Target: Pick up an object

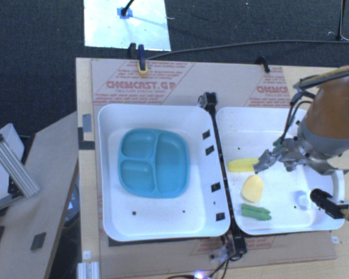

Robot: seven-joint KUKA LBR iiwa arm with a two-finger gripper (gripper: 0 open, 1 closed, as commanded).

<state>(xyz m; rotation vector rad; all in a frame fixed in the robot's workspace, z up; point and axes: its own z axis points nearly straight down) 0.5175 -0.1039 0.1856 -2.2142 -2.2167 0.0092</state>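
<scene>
— Since you asked for a count, how many loose things lie in the right bin (296,114)?

— Three that I can name: one long yellow piece (242,165), one rounded yellow piece (252,189) just below it, and one green piece (256,213) near the front wall. A small pale object (302,200) sits further right, too blurred to name.

— And the left bin (107,156)?

— One blue divided plate (154,162) with three compartments, lying flat near the middle.

— Where is the gripper (264,163)?

— Low over the right bin, its tip just beside the right end of the long yellow piece. Whether it touches, I cannot tell, and I cannot tell how the fingers stand either.

— What surrounds it?

— The grey arm with its orange band (331,112) comes in from the right and covers the bin's right side. A black divider with clips (216,156) runs between the two bins. Behind them lies printed cardboard (180,80), with one blue and yellow clamp (141,60) at its far edge.
</scene>
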